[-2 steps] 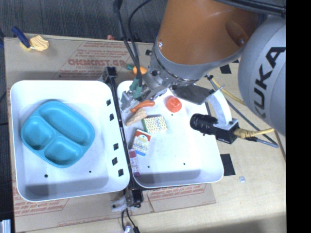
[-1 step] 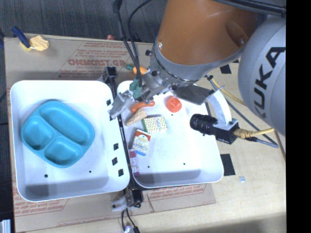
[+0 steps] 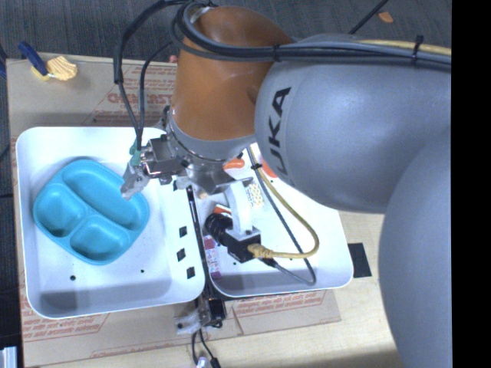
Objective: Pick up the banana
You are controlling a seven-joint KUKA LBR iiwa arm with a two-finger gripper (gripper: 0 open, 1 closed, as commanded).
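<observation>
The left bin (image 3: 46, 297) holds a blue divided tray (image 3: 88, 219), which serves as the landmark here; it lies in the bin's upper-left part. Just right of the tray's upper right corner hangs the gripper (image 3: 135, 181), its tip at the tray's rim; whether it is released or clenched cannot be told. Further right of the tray, the grey arm (image 3: 360, 129) with its orange band (image 3: 219, 75) covers most of the right bin (image 3: 330, 271). The banana's place cannot be made out.
</observation>
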